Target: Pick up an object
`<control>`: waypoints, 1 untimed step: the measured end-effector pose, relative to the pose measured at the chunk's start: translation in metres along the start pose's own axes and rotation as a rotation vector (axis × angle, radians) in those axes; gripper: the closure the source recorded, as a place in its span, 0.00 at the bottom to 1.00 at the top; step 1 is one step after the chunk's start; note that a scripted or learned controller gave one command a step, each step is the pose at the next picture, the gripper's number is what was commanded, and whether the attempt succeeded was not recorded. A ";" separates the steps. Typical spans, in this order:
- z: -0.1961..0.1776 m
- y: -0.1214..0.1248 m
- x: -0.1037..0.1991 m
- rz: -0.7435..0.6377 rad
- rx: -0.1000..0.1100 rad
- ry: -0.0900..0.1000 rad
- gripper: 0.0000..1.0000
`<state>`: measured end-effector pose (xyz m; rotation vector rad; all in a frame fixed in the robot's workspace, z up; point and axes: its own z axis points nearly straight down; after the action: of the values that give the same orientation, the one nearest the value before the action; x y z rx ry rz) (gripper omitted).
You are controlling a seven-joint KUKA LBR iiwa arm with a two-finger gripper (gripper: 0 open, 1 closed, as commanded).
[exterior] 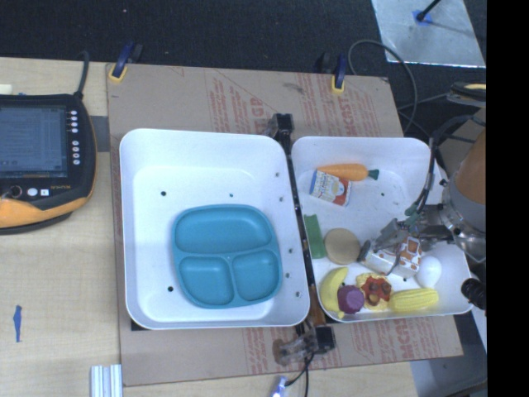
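The gripper (388, 246) is lowered into the right bin (405, 151), just beside the round disc (341, 245) and above a small carton (407, 257). Whether anything is clamped cannot be told. A descent and a firm closure are judged next.

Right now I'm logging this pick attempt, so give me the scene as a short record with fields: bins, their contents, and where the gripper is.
left bin: shallow white bin holding a blue three-compartment plastic tray
right bin: shallow white bin holding toy food
far side: orange toy carrot, small carton
middle: green flat block, round tan disc
near side: yellow banana, purple round toy, yellow corn cob, white egg
gripper: gripper low in the right bin, near the disc
grasp: not discernible
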<state>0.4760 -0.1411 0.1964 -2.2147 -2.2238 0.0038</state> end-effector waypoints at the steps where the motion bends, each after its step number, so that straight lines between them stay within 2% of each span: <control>1: 0.088 0.049 -0.042 -0.002 -0.021 -0.011 0.00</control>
<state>0.5248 -0.1828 0.1082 -2.2289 -2.2419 -0.0078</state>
